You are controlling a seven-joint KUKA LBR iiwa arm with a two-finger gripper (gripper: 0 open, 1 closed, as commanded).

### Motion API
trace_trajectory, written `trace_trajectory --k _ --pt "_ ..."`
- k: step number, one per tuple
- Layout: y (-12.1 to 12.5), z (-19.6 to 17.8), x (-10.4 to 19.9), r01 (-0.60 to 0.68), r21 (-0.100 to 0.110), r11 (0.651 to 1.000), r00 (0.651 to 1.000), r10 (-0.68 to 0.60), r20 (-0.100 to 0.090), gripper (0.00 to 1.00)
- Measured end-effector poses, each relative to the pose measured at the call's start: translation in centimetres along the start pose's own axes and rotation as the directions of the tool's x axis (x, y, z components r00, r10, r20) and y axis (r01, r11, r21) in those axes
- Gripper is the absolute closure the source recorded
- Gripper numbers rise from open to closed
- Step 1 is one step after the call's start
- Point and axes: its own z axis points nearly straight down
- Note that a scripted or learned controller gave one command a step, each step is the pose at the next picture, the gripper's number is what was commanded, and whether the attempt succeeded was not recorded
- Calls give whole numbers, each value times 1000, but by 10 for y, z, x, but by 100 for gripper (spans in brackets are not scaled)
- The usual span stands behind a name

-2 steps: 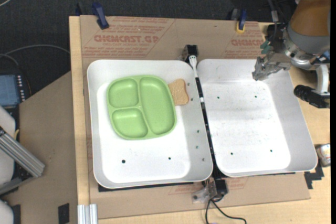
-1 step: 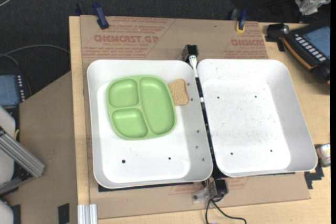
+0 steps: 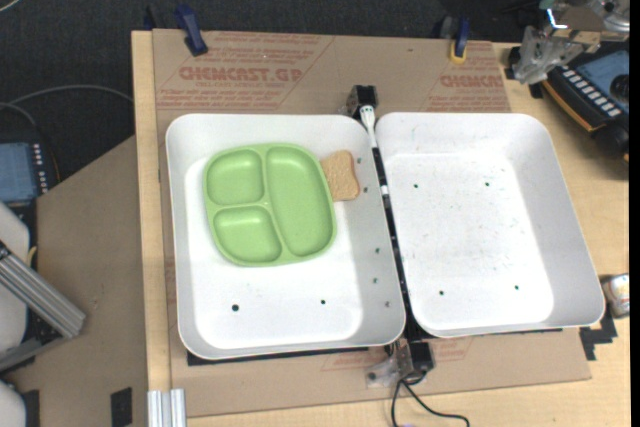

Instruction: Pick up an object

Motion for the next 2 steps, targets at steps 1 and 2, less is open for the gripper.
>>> trace_trajectory --k 1,2 --pt "17 -116 -17 -2 -25 1000 1000 2 8 100" --pt "-3 -31 26 0 -1 1000 1000 0 0 100"
